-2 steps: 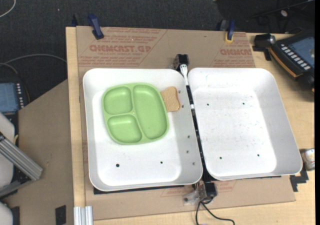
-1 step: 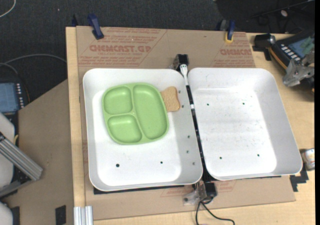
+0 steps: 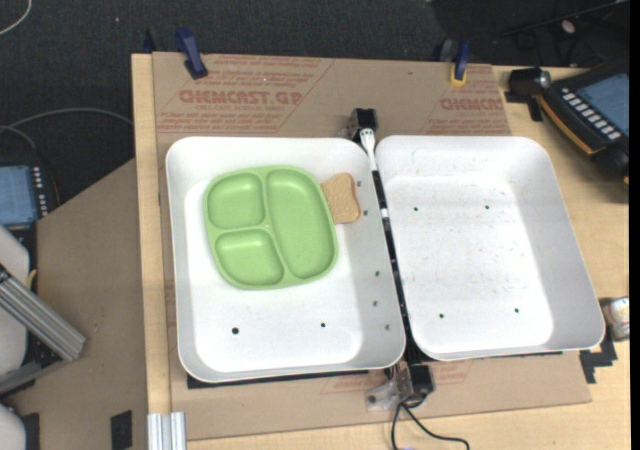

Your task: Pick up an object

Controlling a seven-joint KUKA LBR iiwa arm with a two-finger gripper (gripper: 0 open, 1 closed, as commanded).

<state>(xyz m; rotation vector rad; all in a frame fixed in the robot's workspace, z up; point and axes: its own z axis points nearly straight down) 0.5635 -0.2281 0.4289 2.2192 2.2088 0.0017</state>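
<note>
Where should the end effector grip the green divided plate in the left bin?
Judging by its pose, grip the green plate at its near-left rim, from above. It lies flat; that rim has bare bin floor beside it, while the tan piece touches the far-right edge.

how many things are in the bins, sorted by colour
green: 1, the divided plate in the left bin
tan: 1, the cracker-like piece at the plate's right edge
total: 2
</note>
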